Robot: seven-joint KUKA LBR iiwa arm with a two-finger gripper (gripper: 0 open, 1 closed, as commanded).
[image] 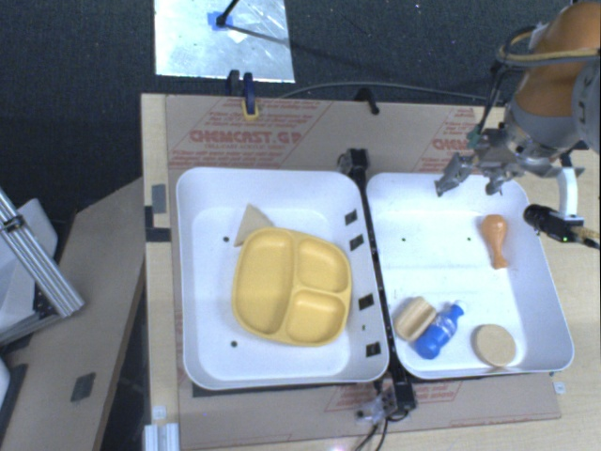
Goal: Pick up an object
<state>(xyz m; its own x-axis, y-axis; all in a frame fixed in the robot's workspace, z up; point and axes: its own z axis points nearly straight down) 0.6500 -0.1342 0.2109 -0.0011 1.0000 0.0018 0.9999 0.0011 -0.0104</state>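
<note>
My gripper (pixel 471 182) hangs over the far edge of the right bin (pixel 423 219), open, with nothing between its fingers. In that bin lie an orange drumstick-shaped toy (pixel 494 239) near the right wall, a blue bottle (pixel 438 332) on its side at the front, a tan block (pixel 413 317) touching the bottle's left, and a round tan disc (pixel 494 344) at the front right. The drumstick lies closest to the gripper, a little toward the front and right of it.
The left bin (pixel 202 252) holds a yellow divided plate (pixel 289 287) and a tan wedge (pixel 252 222) tucked behind it. A black clip strip (pixel 362 242) runs between the bins. A silver sheet (pixel 223 24) lies beyond the bench.
</note>
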